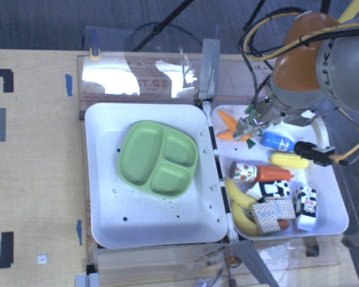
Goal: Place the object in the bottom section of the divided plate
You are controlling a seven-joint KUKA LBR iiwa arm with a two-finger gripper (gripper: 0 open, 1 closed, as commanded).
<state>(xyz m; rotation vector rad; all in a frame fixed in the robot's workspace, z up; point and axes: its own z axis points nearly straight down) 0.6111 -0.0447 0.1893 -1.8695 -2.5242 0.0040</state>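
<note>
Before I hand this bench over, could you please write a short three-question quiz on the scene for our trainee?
1. True or false: the green divided plate lies in the left bin.
2. Multiple choice: the end effector hangs over which item in the right bin? A) the orange carrot B) the banana C) the cow-patterned carton
3. Fill in: the blue bottle lies just above the yellow ____.

Key:
1. True.
2. A: it hangs over the carrot at the bin's upper left; whether it grips it cannot be told.
3. Corn cob.
</note>
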